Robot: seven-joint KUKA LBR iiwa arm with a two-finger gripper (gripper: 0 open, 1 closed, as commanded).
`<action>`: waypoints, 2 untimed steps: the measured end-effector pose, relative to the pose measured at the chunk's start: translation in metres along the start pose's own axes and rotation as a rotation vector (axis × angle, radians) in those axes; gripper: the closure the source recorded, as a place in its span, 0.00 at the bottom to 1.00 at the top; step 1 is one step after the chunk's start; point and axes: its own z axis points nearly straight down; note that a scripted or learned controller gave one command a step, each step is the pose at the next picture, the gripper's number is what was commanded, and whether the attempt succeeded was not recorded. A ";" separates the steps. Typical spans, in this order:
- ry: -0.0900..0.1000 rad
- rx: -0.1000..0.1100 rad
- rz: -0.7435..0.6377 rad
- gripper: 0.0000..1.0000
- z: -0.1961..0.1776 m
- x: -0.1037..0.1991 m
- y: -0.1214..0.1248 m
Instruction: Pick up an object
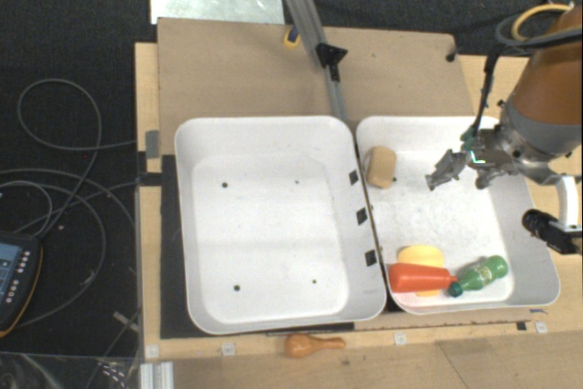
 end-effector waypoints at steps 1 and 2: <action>-0.001 -0.004 0.002 0.00 -0.002 0.000 0.001; 0.000 0.000 0.005 0.00 0.044 0.004 0.008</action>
